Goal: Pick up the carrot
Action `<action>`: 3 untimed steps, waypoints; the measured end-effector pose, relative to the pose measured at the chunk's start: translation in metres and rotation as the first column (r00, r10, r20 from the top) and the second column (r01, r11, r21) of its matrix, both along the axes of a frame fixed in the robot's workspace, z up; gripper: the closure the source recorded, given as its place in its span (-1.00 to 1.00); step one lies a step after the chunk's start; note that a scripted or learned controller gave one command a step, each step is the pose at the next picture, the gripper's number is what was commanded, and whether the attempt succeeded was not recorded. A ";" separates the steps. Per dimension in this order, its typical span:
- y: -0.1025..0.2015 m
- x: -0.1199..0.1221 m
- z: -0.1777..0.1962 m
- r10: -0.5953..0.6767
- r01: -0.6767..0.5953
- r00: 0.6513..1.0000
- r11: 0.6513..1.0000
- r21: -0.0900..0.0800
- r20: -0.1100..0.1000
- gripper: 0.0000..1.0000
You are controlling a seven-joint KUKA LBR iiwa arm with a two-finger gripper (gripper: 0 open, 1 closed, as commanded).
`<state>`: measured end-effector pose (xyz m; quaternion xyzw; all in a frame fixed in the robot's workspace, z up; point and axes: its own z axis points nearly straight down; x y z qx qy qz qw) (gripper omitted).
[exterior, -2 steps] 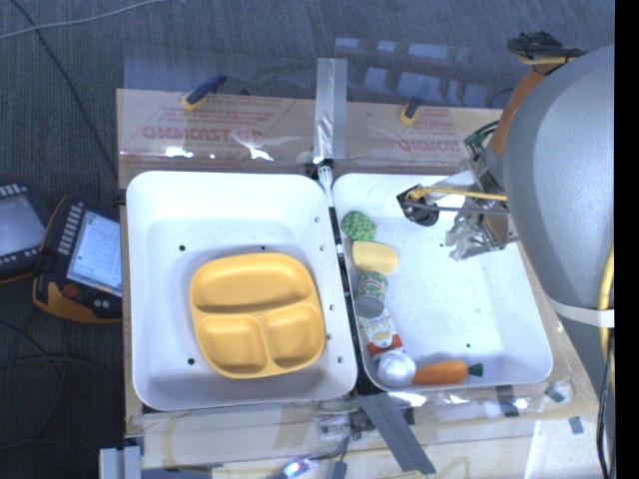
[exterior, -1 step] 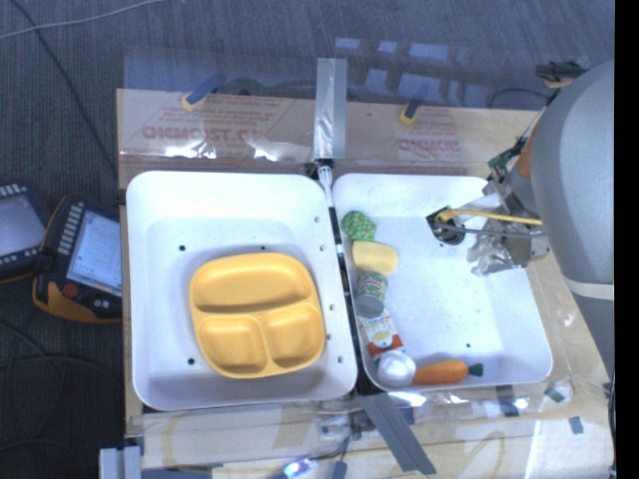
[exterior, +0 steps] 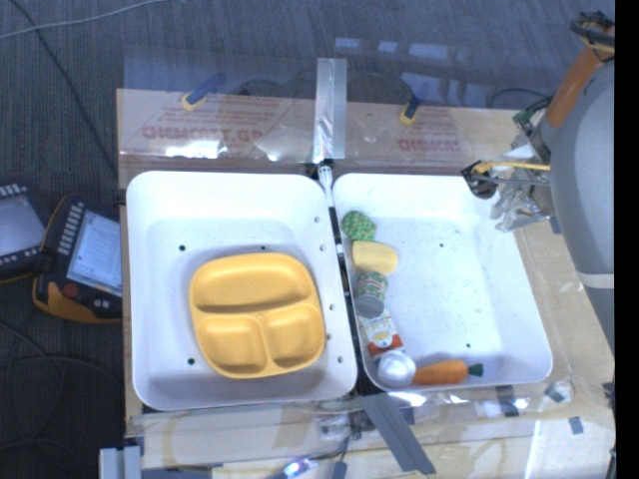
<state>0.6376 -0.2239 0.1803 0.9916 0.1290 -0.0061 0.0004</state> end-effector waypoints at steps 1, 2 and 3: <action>0.064 -0.021 -0.032 -0.048 0.048 0.999 0.999 0.001 -0.001 1.00; 0.063 -0.022 -0.029 -0.044 0.044 0.999 0.999 -0.003 -0.013 1.00; 0.141 -0.084 -0.002 -0.052 0.052 0.999 0.999 0.001 0.000 1.00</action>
